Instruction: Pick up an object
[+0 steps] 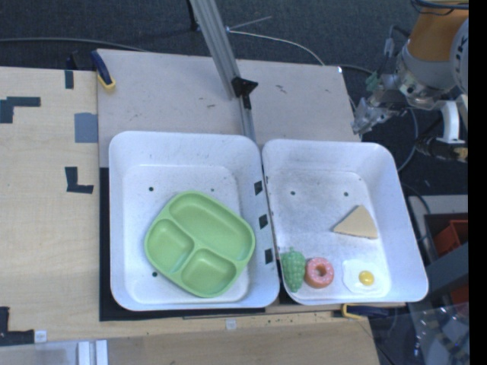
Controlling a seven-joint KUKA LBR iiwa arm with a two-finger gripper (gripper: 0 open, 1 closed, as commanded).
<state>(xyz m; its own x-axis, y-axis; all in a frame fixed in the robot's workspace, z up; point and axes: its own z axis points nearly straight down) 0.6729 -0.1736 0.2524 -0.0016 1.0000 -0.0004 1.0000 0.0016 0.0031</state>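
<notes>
The tabletop [167,97] carried two white bins side by side, the left bin [122,204] holding a green plate [199,243] with three compartments, the right bin [380,166] holding four small things. The arm [437,36] stood off past the right bin's far right corner, its gripper [369,116] just outside the rim and above none of the contents; whether it was released or clenched could not be told, the tip being too small and dark. No thing lay in its grasp. Of the candidates in the right bin, the wedge [356,223] lay alone toward the right middle, well apart from the walls, and looked a stiff, light piece with flat sides that should take a pinch across its narrow width. The fried egg [364,277] sat near the front right corner, flat and probably slick, hard to get under. The donut [319,272] and the green fruit [293,268] lay touching or nearly so along the front wall, the fruit close against the wall shared with the left bin; both looked like light plastic toys, rounded and apt to roll from a poor pinch. The wedge offered the most open room; the three by the front wall left little space for descent.
</notes>
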